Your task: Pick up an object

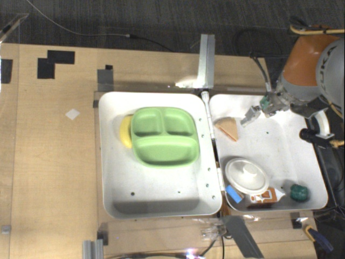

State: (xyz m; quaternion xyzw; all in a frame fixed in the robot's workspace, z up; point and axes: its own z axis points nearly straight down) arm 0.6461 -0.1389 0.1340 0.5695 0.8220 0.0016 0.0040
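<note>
A: Left bin (113, 161), contents?
B: Green divided tray (163, 135), smooth moulded plastic, rounded corners, three compartments: two small at 12 o'clock, one long at 6. Set toward the bin's 12 o'clock half. Yellow curved piece (125, 132), banana-like, tucked under the tray's 9 o'clock edge, mostly hidden. Bin itself shallow, matte white, rounded corners, a few dark specks on the floor.

A: Right bin (302, 161)?
B: Tan wedge (228, 128), flat and triangular, at about 10 o'clock, near the dividing wall. Round white lidded dish (246, 175), glossy, domed with a central knob, at about 7 o'clock. Blue block (234, 195), small and angular, touching the dish's 7 o'clock rim. Brown-and-white carton (266, 197), boxy, lying against the dish at 5 o'clock. Dark green knobbly lump (299, 192), rounded, at the bin's 5 o'clock corner, apart from the carton.

A: Arm?
B: Entering from 3 o'clock. Grey casing, orange band (303, 62) at the bin's 1 o'clock corner. Gripper (249, 116), bare metal, narrow, angled toward 8 o'clock, hanging over the bin's 12 o'clock part, just to the 3 o'clock side of the wedge, not touching it. Nothing seen between the tips. Spread of the tips: cannot tell, too small and blurred.

A: Bench?
B: Pale wood-grain board (48, 161), black tape marks at 10 o'clock, metal upright (206, 61) at 12 between the bins.
</note>
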